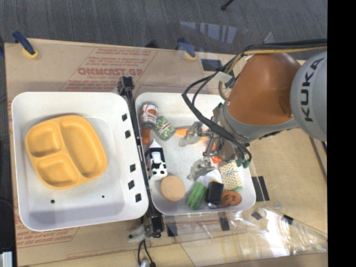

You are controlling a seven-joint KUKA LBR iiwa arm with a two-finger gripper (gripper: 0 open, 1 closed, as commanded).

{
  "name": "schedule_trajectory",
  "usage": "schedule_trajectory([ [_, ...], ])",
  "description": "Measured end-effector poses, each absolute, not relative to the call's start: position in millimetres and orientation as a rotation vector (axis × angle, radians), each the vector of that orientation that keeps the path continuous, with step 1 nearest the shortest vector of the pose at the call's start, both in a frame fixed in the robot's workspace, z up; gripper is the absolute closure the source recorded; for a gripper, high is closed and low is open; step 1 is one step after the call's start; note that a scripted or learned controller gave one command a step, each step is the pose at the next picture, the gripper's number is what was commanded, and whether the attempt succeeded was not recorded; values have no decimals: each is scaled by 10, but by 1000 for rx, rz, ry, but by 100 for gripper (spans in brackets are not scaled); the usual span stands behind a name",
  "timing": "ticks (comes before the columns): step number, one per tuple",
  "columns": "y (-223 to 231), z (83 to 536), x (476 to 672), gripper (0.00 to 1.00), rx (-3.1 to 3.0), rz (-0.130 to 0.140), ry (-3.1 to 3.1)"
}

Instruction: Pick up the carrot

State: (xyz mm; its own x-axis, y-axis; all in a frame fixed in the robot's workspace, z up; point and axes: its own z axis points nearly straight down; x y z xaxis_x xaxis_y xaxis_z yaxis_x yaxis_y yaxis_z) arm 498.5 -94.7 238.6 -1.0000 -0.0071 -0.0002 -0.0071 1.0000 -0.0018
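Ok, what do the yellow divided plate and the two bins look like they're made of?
The yellow divided plate looks like moulded plastic with a matte finish: uniform colour, soft rounded compartment edges, no sharp glare. The left bin and right bin look like smooth white plastic too, with rounded corners and thin raised rims, though painted metal can't be excluded from this view.

We see a grey arm [311, 93] marked KUKA; an orange band [261, 88] caps its wrist. Black cables [208, 85] loop beside it.

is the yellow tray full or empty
Empty. The yellow tray sits in the left bin, and all three of its compartments show bare yellow plastic with nothing in them.
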Motion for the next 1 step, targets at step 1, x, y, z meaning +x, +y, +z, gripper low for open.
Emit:
schedule_trajectory([
  [1, -1509, 2458, 5671, 0, -126, -4, 3135],
])
